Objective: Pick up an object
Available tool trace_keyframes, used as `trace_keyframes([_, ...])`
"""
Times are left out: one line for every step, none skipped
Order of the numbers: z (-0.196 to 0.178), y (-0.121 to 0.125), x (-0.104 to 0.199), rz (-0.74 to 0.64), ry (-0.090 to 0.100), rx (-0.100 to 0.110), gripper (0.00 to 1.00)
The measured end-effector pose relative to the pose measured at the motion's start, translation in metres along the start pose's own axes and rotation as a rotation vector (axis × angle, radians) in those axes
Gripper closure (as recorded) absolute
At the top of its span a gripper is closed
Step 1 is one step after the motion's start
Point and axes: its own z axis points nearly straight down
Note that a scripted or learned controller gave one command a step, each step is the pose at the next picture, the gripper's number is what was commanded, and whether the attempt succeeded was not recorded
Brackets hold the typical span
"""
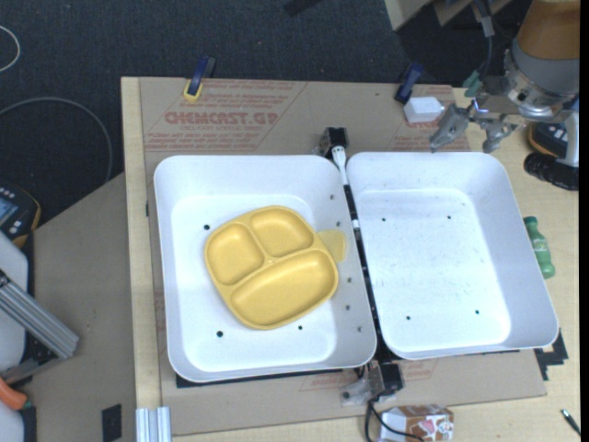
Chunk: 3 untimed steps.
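The gripper (472,129) hovers with its fingers (448,133) spread and empty above the right bin's (515,247) far rim, well apart from the yellow divided plate (270,266).

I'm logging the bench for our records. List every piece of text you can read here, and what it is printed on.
"CHEMCAST GP", red print on the brown board under the bins, above the left bin.
More red print of the same kind on the board behind the right bin: too faint to read.
Smaller red lines under the brand name: too blurred to read.
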Motion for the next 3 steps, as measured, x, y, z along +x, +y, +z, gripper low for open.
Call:
trace_keyframes([-0.115, -0.031, 0.051, -0.006, -0.001, -0.015, 0.00])
trace_keyframes([-0.219, -0.081, 0.095, -0.006, 0.000, -0.013, 0.00])
trace_keyframes([-0.279, -0.138, 0.145, -0.006, 0.001, -0.010, 0.00])
